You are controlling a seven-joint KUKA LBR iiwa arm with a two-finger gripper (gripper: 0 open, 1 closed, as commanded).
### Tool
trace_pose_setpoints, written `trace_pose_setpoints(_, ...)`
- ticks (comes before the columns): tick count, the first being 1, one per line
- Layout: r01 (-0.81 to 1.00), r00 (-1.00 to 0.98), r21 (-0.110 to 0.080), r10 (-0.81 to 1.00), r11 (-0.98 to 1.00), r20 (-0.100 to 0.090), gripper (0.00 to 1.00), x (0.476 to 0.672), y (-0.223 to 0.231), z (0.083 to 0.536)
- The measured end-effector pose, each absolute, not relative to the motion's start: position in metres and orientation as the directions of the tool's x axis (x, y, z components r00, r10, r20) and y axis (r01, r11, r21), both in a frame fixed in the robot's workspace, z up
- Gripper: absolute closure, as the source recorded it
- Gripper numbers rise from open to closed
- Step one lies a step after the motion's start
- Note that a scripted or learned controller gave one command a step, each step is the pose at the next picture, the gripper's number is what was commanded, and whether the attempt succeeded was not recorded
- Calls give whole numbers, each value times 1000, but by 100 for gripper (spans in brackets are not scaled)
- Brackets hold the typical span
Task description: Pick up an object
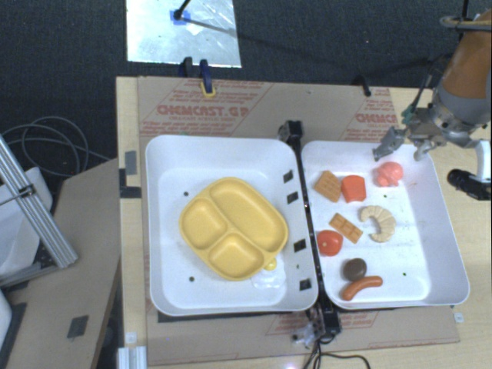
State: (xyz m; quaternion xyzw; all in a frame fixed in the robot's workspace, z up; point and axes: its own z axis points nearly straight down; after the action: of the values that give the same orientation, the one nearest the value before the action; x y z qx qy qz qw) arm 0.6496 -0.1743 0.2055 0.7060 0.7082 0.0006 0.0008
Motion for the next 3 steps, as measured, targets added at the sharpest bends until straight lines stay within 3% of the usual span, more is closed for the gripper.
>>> trace_pose_setpoints(1,1000,-4,4,1000,4,-2,0,632,-204,97)
trace_pose_setpoints(2,1000,0,-7,1000,0,3,0,553,-181,83)
trace_pose_setpoints(3,1000,-2,5,1000,2,-2,100,558,-182,96)
